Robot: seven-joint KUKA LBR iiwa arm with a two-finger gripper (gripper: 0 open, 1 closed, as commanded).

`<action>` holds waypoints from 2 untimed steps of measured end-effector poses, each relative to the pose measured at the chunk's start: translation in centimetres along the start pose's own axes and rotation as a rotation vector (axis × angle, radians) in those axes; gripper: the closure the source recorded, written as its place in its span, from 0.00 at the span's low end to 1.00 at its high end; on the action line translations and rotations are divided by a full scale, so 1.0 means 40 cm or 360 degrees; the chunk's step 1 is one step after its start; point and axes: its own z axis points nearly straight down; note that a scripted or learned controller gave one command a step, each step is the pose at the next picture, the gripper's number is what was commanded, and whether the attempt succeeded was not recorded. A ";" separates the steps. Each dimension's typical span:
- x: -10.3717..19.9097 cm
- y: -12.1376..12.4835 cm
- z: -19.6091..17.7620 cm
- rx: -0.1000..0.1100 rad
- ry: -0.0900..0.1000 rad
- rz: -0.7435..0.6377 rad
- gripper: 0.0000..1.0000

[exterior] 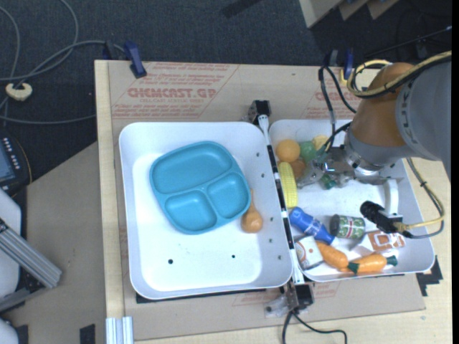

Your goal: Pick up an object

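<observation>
Carrots [351, 261], can [348, 227], bottle [310, 223] below gripper [324, 170]

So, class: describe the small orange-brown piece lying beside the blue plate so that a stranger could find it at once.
Start at the left white bin, which holds a blue divided plate. Just off the plate's lower right edge, near the bar between the bins, lies a small orange-brown pear-shaped toy. It is the one loose item in that bin; the other toys crowd the right bin.
</observation>
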 end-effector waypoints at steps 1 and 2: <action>0.031 0.140 0.003 0.0022 -0.0002 -0.0015 0.00; 0.030 0.141 -0.026 0.0011 -0.0001 -0.0008 1.00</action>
